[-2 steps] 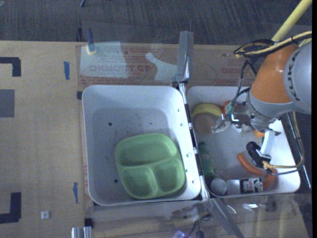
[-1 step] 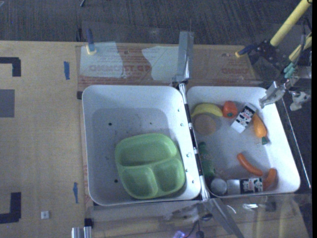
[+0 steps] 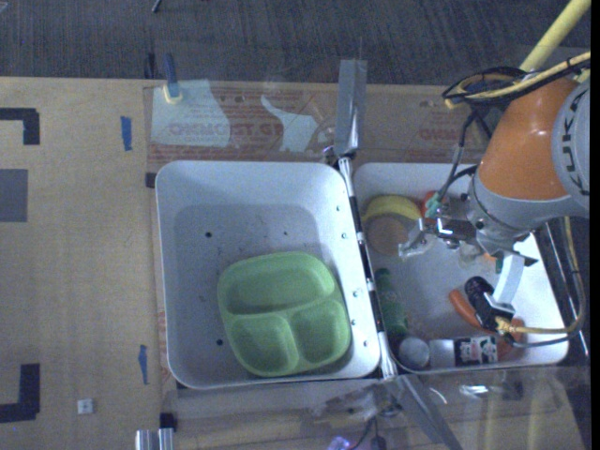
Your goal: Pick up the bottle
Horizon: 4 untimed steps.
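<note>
The bottle (image 3: 390, 306) is dark green and lies along the left wall of the right bin (image 3: 548, 298), its length running toward the front. A round silver end (image 3: 412, 351) sits just past its front end. My gripper (image 3: 432, 232) hangs over the middle of the right bin, above and to the right of the bottle and apart from it. Nothing shows in its grasp.
A yellow-green round object (image 3: 392, 208) and a brown round one (image 3: 383, 236) lie at the back left of the right bin. An orange item (image 3: 461, 301) and a black-and-white labelled item (image 3: 477, 350) lie near its front. A green divided plate (image 3: 281, 311) sits in the left bin (image 3: 187, 214).
</note>
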Each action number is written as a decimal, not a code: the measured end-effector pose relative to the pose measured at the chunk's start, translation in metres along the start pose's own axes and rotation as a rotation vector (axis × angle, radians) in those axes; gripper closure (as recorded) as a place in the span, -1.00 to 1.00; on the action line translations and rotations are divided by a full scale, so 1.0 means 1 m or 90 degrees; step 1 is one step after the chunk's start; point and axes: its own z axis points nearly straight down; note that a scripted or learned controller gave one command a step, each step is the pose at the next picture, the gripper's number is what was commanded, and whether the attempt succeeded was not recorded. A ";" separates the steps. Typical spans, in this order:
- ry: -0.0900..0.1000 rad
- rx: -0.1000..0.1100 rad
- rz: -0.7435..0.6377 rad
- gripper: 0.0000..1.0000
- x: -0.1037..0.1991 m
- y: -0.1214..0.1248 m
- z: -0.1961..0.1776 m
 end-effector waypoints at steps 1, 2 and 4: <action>0.000 0.003 0.350 -1.00 0.011 -0.055 0.007; 0.002 -0.005 0.405 -1.00 -0.023 0.060 0.102; 0.002 -0.001 0.729 -1.00 -0.066 0.038 0.103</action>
